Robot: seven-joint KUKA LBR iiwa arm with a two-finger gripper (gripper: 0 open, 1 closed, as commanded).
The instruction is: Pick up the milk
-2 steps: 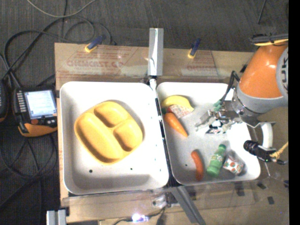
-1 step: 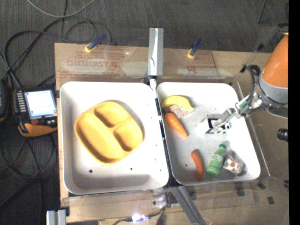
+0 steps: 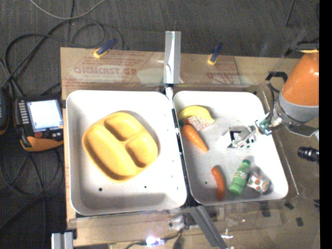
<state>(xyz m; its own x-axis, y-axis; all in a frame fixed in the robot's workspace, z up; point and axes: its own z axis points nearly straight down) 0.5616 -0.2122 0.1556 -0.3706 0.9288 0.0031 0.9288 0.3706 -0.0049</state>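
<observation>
Yellow moulded plastic forms the three-compartment plate [image 3: 120, 145] lying in the left shallow white bin [image 3: 78, 191] on the table. In the right shallow white bin [image 3: 270, 191] are seen, from left to right, a yellow banana [image 3: 194, 111] with a small printed packet [image 3: 199, 122] against it, a long orange carrot [image 3: 195, 138], a shorter orange-red carrot [image 3: 218, 181], a green plastic bottle [image 3: 239, 177], and the small white milk carton with red print [image 3: 258, 182], set in the near right corner just beside the bottle. The claw [image 3: 242, 138] is held over the middle of this bin; whether its fingers are wide or narrow cannot be told, and nothing is seen between them. The carton lies toward the near edge from the claw and slightly to the right, with the bottle top between the two. Its long axis appears to run slantwise, from upper left to lower right, though which end is the top cannot be made out. A grasp across that axis is judged likely, with little room left beside the bottle.
</observation>
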